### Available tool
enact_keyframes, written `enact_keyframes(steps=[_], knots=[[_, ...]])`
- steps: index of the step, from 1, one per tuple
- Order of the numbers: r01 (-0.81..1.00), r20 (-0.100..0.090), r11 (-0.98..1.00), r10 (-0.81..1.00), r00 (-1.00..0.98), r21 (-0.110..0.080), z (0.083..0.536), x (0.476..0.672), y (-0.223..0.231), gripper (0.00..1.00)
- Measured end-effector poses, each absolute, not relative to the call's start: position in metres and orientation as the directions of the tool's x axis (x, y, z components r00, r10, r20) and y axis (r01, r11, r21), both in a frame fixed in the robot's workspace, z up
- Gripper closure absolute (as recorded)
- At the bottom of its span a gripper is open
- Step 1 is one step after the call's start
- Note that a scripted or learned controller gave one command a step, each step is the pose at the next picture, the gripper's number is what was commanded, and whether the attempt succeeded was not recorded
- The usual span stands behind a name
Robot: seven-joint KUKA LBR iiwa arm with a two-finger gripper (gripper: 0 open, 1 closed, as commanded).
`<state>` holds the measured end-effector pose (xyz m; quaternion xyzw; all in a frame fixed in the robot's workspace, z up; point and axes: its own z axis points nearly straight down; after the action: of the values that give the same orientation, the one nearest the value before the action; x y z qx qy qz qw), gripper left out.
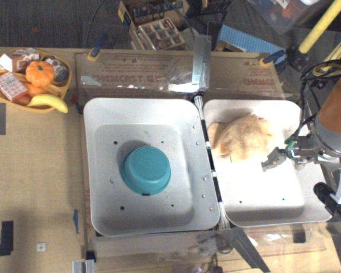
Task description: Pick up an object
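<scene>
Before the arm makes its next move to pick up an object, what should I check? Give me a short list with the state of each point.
1. An object lies in the right bin within reach: ok, the tan cloth-like lump is there.
2. Pincer is over the right bin: ok, just right of the lump.
3. Pincer carries nothing yet: cannot tell.
4. Pincer is centred above the lump: not ok, it sits off to the side.
5. Teal bowl lies upside down in the left bin, apart from the arm: ok.
</scene>
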<state>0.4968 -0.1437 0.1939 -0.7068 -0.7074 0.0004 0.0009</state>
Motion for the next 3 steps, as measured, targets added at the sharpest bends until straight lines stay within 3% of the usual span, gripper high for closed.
enact_keyframes(steps=[1,2,3], knots=[[1.0,-0.001,-0.002,1.0,0.002,0.001,0.204,0.497,-0.145,1.0],[1.0,-0.001,-0.002,1.0,0.002,0.001,0.204,0.497,-0.145,0.0],[0.991,-0.002,0.137,0.991,-0.137,0.003,0.205,0.559,-0.112,0.0]])
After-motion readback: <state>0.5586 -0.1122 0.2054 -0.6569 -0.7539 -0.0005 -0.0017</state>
